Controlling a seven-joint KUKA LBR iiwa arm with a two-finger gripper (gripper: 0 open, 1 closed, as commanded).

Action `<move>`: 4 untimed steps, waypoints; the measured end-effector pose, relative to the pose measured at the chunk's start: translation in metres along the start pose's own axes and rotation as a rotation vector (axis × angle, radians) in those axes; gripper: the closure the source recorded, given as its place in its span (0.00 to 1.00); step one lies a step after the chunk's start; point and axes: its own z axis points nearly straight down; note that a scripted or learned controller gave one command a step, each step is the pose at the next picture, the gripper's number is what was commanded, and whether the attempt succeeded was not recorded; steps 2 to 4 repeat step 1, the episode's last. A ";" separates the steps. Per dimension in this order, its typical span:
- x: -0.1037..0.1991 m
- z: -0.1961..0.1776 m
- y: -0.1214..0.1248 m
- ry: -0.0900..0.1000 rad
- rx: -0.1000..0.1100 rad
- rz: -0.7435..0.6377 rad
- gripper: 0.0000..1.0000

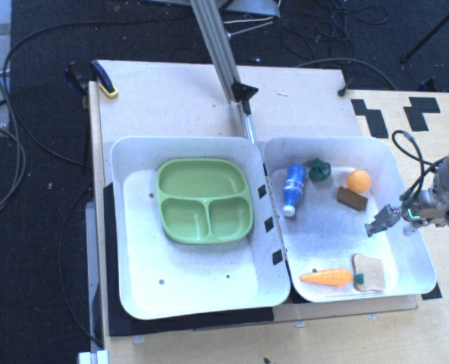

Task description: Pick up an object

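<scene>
The gripper (379,224) hovers over the right white bin's (324,149) right edge, nothing visibly between its fingers; whether they are spread I cannot tell. Inside that bin lie a blue plastic bottle (293,189), dark green lump (319,170), orange ball (358,180), brown block (352,199), orange carrot (327,277) and toast slice (368,272). The left white bin (133,279) holds a green divided plate (205,200).

Divided plate (205,200) in left bin (133,279)
</scene>
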 end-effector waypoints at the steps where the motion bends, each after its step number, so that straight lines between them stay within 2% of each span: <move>1: 0.000 0.000 0.000 0.000 -0.001 0.000 0.00; 4: 0.000 0.000 0.000 0.000 -0.001 0.000 0.00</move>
